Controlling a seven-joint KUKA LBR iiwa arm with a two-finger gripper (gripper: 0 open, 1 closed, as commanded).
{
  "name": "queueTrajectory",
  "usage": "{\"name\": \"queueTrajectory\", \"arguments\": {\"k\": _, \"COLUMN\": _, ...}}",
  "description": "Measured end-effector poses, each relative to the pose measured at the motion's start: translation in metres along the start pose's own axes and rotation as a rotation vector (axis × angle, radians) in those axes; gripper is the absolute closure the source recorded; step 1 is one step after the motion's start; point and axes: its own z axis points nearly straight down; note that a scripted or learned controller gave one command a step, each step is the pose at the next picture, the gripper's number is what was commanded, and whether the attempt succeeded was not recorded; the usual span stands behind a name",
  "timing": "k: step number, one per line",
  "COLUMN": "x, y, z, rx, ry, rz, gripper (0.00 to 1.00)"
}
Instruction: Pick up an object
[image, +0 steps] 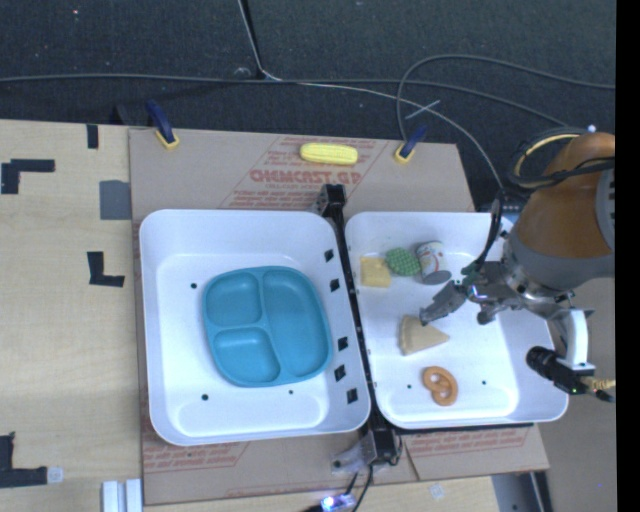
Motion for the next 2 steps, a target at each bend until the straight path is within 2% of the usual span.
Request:
{"name": "queueTrajectory", "arguments": {"k": 1, "x": 0.000, "y": 0.003, "z": -0.006, "rx": -0.013, "ry": -0.002, "rz": -0.004, "gripper": 0.00}}
{"name": "queueTrajectory", "arguments": {"k": 2, "x": -0.005, "y": 0.001, "z": 0.039, "rx": -0.009, "ry": -0.002, "rz": -0.003, "gripper": 0.00}}
